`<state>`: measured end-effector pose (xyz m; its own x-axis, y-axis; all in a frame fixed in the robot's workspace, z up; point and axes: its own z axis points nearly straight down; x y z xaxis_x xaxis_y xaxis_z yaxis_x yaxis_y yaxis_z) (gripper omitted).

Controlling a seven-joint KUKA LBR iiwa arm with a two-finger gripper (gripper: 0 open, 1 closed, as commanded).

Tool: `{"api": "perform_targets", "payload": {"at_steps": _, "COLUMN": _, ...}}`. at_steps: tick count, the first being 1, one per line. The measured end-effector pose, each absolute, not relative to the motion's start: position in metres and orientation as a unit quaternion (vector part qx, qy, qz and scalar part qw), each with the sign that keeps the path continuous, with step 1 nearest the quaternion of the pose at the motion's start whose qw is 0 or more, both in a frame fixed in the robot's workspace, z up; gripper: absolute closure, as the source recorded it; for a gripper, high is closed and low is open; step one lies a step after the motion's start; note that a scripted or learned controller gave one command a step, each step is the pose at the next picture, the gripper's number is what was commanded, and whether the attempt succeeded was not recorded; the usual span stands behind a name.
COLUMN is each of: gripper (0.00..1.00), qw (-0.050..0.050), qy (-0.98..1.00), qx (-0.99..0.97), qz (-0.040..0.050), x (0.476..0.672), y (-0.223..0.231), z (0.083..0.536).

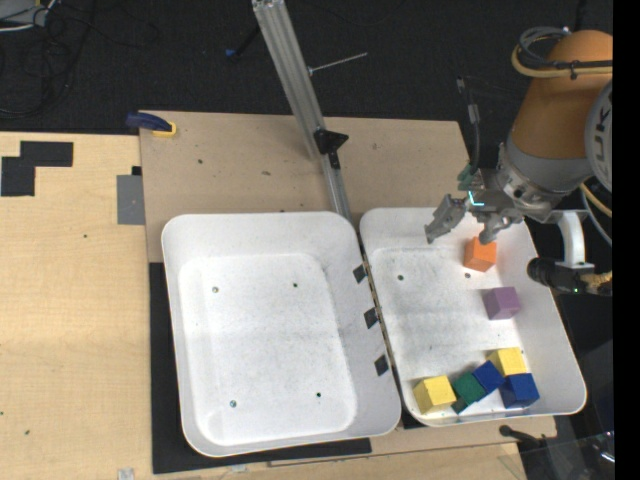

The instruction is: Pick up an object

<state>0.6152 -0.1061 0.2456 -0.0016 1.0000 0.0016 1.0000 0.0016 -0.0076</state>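
I see a blue and yellow clamp (150,123) at the far left corner of the table (240,168). Grey patch (129,197) on the table's left side, beside it. Left bin (262,333) is white, shallow, a few dark dots on its floor. A slanted metal rail (297,93) runs from the top down to the gap between the two bins, with a black bracket (331,142) on it. Three small black clips (370,316) sit along the seam between the bins.

Right bin (440,298) holds all the blocks. Near edge, left to right: yellow block (434,393), green block (467,391) touching it, blue block (487,376) just beside the green, a second yellow block (510,360) behind, another blue block (519,391) at the right end. They're bunched together in the near right corner. Purple block (501,302) sits alone, mid-right of the bin, apart from the cluster.

Orange block (481,254) is at the far right part of the same bin, on the floor. My claw (466,230) hangs just over the far end of that bin, fingers spread apart, left finger (443,218) out to the left, right finger just above the orange block. Nothing between the fingers. I can't tell if the right finger touches the block. Arm (558,108) comes in from the right, orange band up top.
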Motion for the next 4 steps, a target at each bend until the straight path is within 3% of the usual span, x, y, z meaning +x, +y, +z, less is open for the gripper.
{"api": "perform_targets", "payload": {"at_steps": 1, "gripper": 0.0, "qw": 0.001, "qy": -0.707, "qx": -0.707, "qz": 0.0008, "x": 0.616, "y": -0.107, "z": 0.248}}
{"api": "perform_targets", "payload": {"at_steps": 4, "gripper": 0.0, "qw": 0.0, "qy": -0.707, "qx": -0.708, "qz": 0.0002, "x": 0.613, "y": -0.099, "z": 0.091}}
